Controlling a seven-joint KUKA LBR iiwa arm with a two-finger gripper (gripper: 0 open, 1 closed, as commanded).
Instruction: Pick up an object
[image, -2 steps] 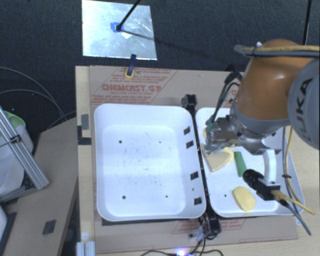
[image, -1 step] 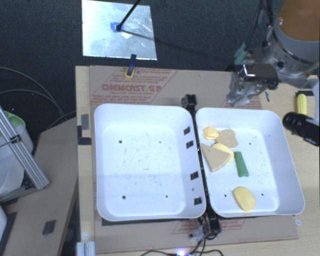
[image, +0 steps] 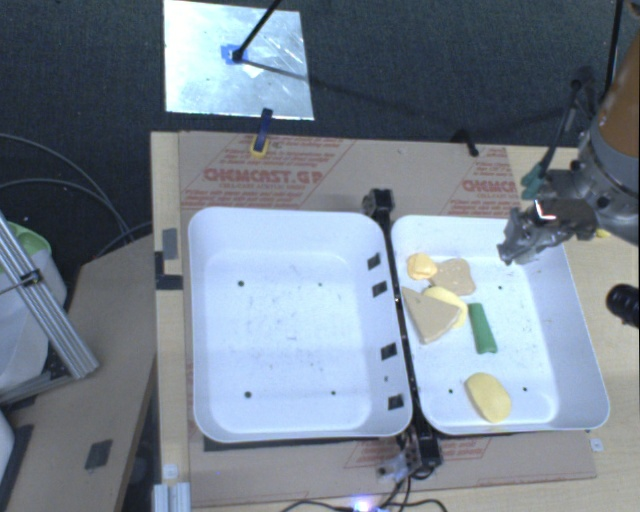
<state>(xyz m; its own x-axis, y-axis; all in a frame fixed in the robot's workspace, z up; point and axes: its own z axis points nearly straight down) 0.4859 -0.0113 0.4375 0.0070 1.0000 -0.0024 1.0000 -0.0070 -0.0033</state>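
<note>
The right bin (image: 560, 330) holds a small yellow round piece (image: 421, 266), a tan flat piece (image: 456, 275), a beige wedge (image: 432, 315), a green stick (image: 482, 328) and a yellow oval lump (image: 489, 396). My gripper (image: 518, 247) hangs above the far right part of that bin, up and to the right of the tan piece and apart from all the objects. I see nothing between its fingers.
The left bin (image: 290, 320) sits beside the right one, with black clips (image: 380, 290) along the shared rim. A metal plate (image: 238, 60) lies beyond the bench. An aluminium frame (image: 40, 300) stands at the left.
</note>
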